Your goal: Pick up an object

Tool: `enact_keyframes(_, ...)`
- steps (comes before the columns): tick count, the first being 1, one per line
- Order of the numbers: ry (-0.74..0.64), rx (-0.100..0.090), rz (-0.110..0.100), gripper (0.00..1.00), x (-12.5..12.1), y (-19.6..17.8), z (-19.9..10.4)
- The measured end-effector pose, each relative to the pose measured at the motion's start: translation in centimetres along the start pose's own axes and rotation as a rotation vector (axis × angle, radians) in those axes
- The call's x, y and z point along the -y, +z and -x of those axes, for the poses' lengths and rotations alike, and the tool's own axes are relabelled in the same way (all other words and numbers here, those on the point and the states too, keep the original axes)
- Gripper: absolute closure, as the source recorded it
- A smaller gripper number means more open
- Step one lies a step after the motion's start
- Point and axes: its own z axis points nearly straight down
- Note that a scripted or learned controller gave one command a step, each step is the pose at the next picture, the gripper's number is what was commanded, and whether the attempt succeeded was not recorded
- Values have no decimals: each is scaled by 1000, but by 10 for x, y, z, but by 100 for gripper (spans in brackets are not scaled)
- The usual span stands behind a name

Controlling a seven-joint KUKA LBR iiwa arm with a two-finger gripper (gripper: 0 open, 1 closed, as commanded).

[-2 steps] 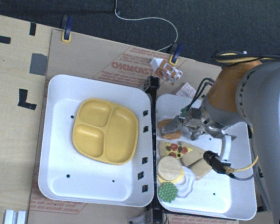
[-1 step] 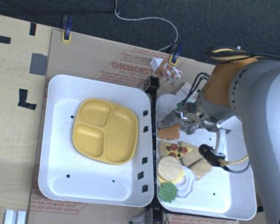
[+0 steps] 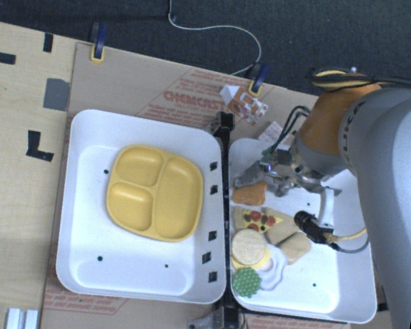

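The gripper (image 3: 259, 179) is reaching down into the far left part of the right bin (image 3: 339, 298), and its dark metal tips are sitting right at the upper edge of an orange-brown toy food piece (image 3: 250, 194); whether they are spread or pressed together I cannot tell, since the wrist and cabling are crowding over them. That piece is lying close against the bin's left wall, beside the black divider (image 3: 217, 209) that is running between the two bins. Just below it a small pile is clustering: a flat yellow slice with red spots (image 3: 256, 219), a round tan disc (image 3: 248, 247), a pale beige lump (image 3: 291, 244) and a green bumpy piece (image 3: 247, 282) at the near end. The left bin (image 3: 71, 254) is holding a yellow sectioned plate (image 3: 156, 192), well apart from the arm. The risks, as I judge them: the orange piece is sitting so close to the wall that one tip may be landing on the rim or divider rather than beside the piece, and a closing pinch could be catching only its edge, so it slips free on lifting. The neighbouring slice could also be getting nudged or dragged along.
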Motion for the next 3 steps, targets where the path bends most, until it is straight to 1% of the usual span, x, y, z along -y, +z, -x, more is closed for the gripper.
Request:
enact_keyframes(1,0,0,0,0,-8,0,-5)
enact_keyframes(2,1,1,-1,0,8,0,3)
enact_keyframes(3,-1,0,2,0,-16,0,8)
